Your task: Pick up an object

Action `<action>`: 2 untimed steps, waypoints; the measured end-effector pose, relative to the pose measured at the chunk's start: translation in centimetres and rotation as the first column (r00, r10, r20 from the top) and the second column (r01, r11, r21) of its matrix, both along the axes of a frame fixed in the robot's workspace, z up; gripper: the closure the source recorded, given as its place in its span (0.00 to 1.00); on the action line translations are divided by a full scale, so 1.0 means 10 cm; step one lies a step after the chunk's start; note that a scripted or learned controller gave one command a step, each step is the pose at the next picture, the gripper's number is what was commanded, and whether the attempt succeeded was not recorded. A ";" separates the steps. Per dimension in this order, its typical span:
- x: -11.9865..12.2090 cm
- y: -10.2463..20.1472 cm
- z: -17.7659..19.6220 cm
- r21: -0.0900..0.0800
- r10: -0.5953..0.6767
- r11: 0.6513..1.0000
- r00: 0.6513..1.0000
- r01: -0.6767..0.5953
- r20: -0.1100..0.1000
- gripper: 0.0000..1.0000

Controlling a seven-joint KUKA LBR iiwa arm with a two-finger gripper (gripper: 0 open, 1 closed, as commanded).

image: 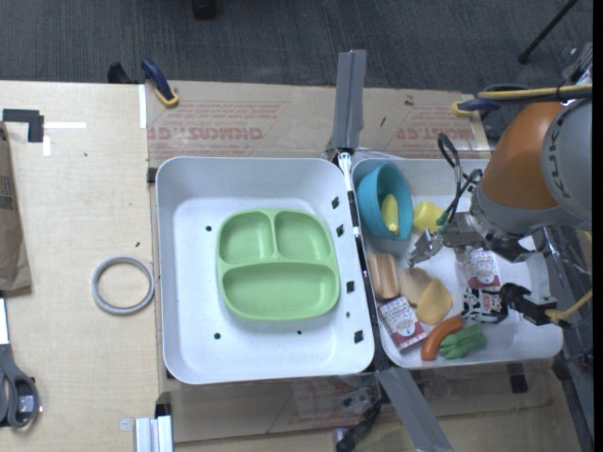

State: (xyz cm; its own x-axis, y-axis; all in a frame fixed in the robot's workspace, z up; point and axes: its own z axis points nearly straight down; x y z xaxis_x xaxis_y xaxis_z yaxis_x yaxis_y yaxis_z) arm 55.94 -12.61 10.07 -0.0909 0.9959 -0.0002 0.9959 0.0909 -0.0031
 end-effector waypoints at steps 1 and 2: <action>0.86 -0.15 -0.08 -0.002 0.015 1.000 1.000 -0.015 0.005 0.00; 0.84 -0.16 -0.01 -0.003 0.015 1.000 1.000 -0.015 -0.005 1.00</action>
